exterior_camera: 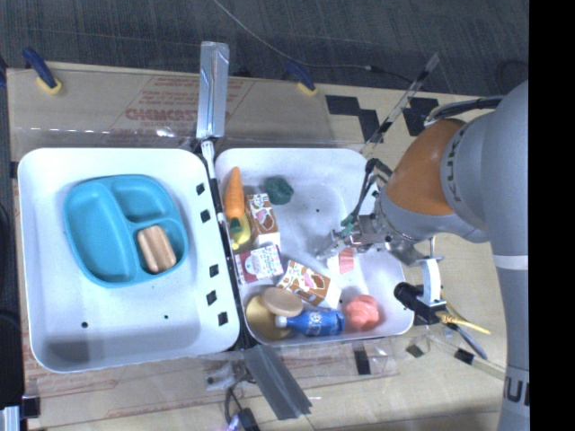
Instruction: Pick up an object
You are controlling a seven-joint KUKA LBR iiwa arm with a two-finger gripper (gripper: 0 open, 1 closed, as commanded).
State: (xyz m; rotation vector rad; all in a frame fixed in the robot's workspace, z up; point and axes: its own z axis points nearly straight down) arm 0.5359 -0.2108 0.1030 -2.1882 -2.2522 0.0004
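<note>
Nearest you, along the right bin's (296, 158) near edge, count four items: one gold round lid (260, 317) at the near left corner, one tan disc (282, 302) resting on it, one blue bottle (314, 321) lying on its side just beside them, one pink lump (362, 313) touching the bottle's right end.

Next row back, count three cartons: one brown-and-white carton (305, 283) by the disc, one red-and-white carton (260, 263) near the left wall, one brown carton (261, 214) behind that.

Along the left wall you have one yellow piece (240, 232) and one orange carrot (234, 193), end to end.

Toward the far edge, one dark green lump (279, 189).

Your gripper (344, 239) sits low over the bin's right half, with one small red-and-white item (346, 260) just beneath it on the near side; you cannot tell whether it is open or shut, nor whether it holds anything.

Left bin (54, 330): one blue divided plate (112, 232), one sausage-like roll (156, 248) in its near right compartment.
</note>
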